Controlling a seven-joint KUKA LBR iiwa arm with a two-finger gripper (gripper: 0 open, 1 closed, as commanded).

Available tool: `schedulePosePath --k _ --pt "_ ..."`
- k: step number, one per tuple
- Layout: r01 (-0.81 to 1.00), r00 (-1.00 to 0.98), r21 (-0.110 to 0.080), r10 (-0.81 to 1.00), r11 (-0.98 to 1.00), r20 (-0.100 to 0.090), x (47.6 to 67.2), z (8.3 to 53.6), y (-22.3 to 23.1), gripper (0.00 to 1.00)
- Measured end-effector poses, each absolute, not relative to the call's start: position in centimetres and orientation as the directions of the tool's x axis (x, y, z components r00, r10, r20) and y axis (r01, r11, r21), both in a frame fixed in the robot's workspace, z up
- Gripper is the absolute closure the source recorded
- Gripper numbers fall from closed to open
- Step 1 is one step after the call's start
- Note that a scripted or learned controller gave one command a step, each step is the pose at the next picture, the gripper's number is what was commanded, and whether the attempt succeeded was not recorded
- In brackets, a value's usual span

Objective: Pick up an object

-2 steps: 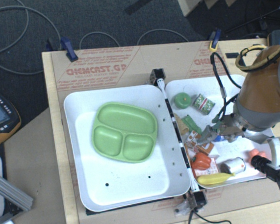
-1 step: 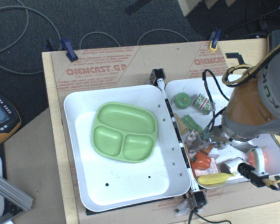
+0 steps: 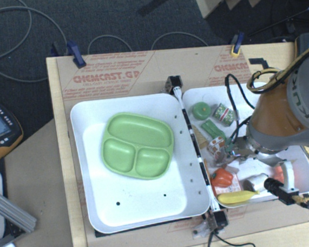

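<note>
The right bin [image 3: 308, 182] holds several small items. At its far end lie a round green lid-like piece [image 3: 200, 110], a small green can [image 3: 224, 114] and a green block [image 3: 212, 129]. Nearer the front lie an orange-red pepper [image 3: 222, 178], a yellow banana [image 3: 237, 197] and a white and red piece [image 3: 283, 173]. My gripper [image 3: 224, 151] is low in the left half of this bin, between the green block and the pepper, over a small mixed-colour item. The arm's wrist [image 3: 276, 119] covers the middle of the bin.
The left bin [image 3: 96, 196] carries a light green divided plate [image 3: 137, 145] in its upper half. A black clamp strip [image 3: 191, 138] runs between the two bins. Cables [image 3: 238, 93] loop over the right bin's far edge.
</note>
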State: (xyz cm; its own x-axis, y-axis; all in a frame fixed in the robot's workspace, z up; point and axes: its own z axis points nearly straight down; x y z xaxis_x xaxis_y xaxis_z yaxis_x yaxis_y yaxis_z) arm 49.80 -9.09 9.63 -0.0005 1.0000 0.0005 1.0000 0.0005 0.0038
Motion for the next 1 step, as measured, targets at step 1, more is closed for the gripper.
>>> schedulePosePath --k 1 --pt "1.0 -0.002 0.002 1.0 0.002 0.0 56.92 18.5 -3.85 1.0"
